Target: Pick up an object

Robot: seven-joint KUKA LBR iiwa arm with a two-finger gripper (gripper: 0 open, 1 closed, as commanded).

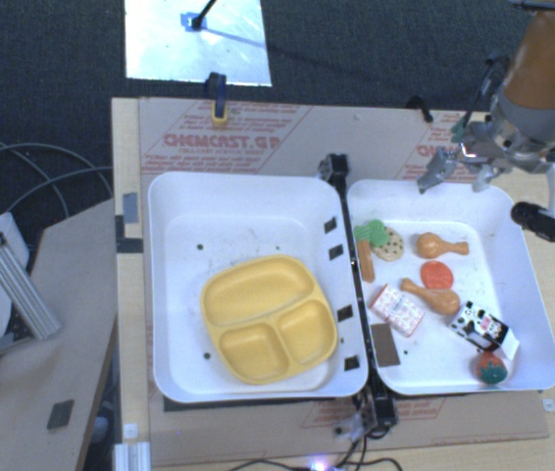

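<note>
Robotics lab — bench (258, 135), bins (175, 263), arm (552, 57)

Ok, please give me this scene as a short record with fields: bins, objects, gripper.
left bin: holds a yellow tray with three compartments
right bin: holds toy food, among it two drumsticks, a red slice, a cookie, a pink packet, a black-white box
gripper: above the right bin's far edge, holding nothing visible
task state: no object picked yet
</note>
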